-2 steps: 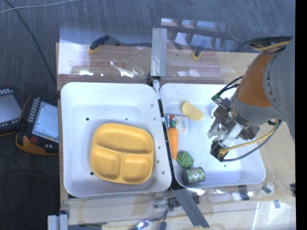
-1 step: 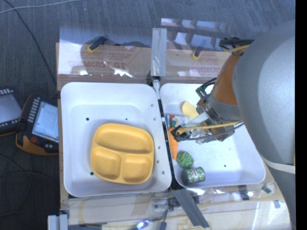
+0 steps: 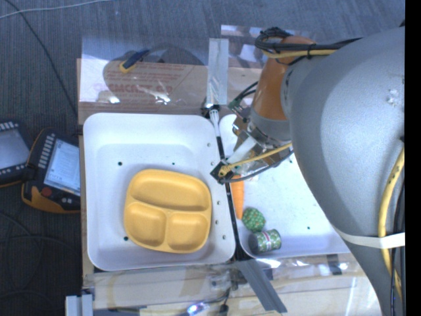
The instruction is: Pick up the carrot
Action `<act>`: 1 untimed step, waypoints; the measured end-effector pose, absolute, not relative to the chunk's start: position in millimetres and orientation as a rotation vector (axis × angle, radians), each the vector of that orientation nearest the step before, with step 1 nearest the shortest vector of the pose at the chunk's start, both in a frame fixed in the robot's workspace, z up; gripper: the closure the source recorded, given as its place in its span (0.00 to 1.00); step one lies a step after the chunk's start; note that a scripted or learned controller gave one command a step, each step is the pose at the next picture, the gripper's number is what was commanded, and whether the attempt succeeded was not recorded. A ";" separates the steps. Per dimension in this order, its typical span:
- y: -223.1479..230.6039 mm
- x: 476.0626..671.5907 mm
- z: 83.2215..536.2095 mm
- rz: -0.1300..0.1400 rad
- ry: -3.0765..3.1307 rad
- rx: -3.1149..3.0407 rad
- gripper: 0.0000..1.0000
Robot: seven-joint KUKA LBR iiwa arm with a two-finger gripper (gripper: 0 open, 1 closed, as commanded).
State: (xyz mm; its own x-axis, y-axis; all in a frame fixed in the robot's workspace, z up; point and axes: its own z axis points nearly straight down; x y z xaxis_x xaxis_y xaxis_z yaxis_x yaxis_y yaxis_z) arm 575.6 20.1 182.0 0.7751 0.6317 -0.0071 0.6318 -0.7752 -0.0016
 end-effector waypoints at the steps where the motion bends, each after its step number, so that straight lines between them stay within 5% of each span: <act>1: -10.8 631.7 200.1 -0.010 0.782 3.040 1.00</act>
